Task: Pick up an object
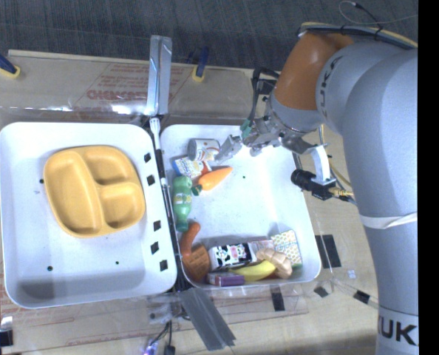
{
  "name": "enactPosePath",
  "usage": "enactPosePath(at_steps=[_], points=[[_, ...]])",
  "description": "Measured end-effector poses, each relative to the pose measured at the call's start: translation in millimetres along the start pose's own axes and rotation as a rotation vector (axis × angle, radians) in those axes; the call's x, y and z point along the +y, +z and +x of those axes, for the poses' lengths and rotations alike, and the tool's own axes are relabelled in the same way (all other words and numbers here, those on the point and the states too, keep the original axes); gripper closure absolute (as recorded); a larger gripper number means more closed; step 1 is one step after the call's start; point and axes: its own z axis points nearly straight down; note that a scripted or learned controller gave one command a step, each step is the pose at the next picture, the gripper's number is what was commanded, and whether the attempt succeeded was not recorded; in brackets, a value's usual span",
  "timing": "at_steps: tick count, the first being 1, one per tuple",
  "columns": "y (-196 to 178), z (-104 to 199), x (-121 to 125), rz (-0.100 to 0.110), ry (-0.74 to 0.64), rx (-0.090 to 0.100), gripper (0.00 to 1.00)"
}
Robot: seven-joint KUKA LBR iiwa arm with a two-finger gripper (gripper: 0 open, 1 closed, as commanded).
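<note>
The right bin (278,198) holds several toy foods. An orange carrot (216,177) lies near its upper left, beside a small grey can (199,149) and a blue and yellow packet (185,166). A green bottle-shaped toy (181,197) lies along the left wall. My gripper (230,146) hangs low over the bin's upper part, just right of the can and above the carrot. Nothing shows held in it.
Along the right bin's near wall lie a cow-patterned carton (236,254), a banana (253,271), a patterned box (287,244), a brown piece (196,261) and an orange-red stick (190,234). A yellow divided tray (94,189) sits in the left bin (27,272).
</note>
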Motion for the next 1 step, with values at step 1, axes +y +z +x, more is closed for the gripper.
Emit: enactPosePath(at_steps=[1], points=[[-25.8,-32.9,-16.1,0.000,-0.047,0.001,0.00]])
